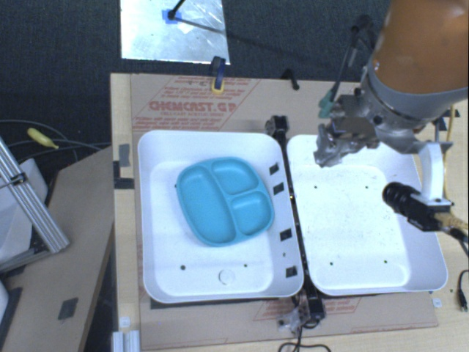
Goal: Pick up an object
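Observation:
A light blue divided plate (222, 200) lies flat in the left bin (165, 270), roughly at its centre, with three compartments facing up. My gripper (327, 155) hangs over the back left corner of the right bin (421, 270), well to the right of the plate and apart from it. Nothing shows between its fingertips. The arm's orange band and grey wrist fill the upper right.
The two white bins sit side by side on a brown cardboard sheet (194, 101), joined by black clips along the middle divider (286, 204). A shiny metal sheet (172, 20) lies behind the bench. An aluminium frame (26, 204) stands at the left edge.

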Available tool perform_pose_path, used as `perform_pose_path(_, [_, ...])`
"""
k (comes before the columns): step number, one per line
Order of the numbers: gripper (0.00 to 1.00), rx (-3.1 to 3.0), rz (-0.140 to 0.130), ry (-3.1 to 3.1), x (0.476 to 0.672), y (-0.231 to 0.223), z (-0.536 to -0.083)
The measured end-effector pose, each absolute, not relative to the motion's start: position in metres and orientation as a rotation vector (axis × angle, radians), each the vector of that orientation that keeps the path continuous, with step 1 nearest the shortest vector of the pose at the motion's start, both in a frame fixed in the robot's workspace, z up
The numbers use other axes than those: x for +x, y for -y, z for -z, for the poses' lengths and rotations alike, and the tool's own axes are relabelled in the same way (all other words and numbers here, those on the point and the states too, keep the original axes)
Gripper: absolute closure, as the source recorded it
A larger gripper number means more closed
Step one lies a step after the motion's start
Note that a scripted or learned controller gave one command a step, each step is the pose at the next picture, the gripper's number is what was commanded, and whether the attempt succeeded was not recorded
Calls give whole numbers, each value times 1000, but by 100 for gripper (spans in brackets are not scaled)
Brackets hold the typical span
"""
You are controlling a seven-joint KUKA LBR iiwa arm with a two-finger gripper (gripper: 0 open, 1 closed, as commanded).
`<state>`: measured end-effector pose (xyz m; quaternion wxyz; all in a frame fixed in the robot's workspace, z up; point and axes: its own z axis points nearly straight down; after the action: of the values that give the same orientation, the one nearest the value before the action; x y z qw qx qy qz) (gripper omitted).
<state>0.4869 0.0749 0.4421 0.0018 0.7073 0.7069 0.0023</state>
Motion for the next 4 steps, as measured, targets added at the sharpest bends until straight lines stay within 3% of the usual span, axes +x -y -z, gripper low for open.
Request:
perform_pose_path(1, [100,2209,-8,-2234,486,-154,-447])
perform_pose_path(2, [100,2211,-10,-2229,487,-149,-458])
perform_pose_path(3, [100,2214,-5,-2227,505,-182,-455])
perform_pose_path(4, [100,2213,0,-2232,485,-232,-421])
